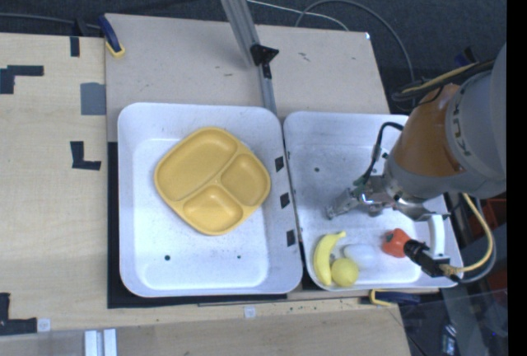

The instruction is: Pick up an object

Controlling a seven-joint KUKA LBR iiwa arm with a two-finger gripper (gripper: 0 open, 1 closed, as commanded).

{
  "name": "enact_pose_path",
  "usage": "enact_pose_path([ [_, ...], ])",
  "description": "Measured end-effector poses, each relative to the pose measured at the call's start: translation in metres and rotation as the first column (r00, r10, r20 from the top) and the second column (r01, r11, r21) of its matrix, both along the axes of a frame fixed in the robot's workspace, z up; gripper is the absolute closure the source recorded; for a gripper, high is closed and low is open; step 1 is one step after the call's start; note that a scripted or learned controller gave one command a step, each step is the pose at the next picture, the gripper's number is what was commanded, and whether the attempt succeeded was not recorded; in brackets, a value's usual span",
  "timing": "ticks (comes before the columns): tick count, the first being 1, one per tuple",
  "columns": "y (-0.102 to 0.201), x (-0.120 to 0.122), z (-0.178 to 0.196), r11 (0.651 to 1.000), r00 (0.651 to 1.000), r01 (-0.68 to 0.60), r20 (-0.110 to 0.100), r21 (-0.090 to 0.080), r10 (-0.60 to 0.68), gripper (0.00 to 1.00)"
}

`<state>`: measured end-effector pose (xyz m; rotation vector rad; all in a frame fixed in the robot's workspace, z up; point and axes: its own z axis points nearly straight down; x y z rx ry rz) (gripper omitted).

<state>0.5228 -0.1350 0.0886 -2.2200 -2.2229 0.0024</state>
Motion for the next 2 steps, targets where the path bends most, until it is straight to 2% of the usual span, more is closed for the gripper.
enact_pose_path([
  [1, 0.001, 0.000, 0.011, 1.000, 1.000, -0.001, -0.001, 0.002, 0.001, 1.00],
  [2, 0.005, 0.007, 0.071, 1.000, 1.000, -0.001, 0.005, 0.000, 0.001, 1.00],
])
